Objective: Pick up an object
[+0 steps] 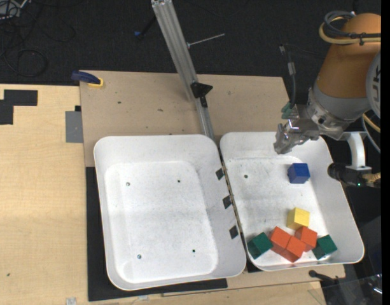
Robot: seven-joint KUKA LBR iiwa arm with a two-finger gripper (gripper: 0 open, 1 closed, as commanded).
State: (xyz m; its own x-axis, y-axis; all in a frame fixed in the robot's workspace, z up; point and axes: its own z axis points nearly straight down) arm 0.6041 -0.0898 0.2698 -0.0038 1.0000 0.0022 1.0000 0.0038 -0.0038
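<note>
Blue cube [298, 173] sits alone, centre-right of frame, in the right bin [261, 189]; easiest pick since nothing crowds it. Other blocks bunch at the bin's lower edge: yellow cube [301, 217], orange blocks [292, 241], two green ones [259, 244]. Gripper [287, 138] hangs above-left of the blue cube, over the bin's upper rim, holding nothing. Can't tell its state at this angle. Arm cut off at upper right.

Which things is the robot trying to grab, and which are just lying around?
For the job:
- blue cube
- yellow cube
- orange blocks
- green blocks
- gripper
- right bin

Just lying about:
- left bin
- metal rail
- blue clamp
</note>
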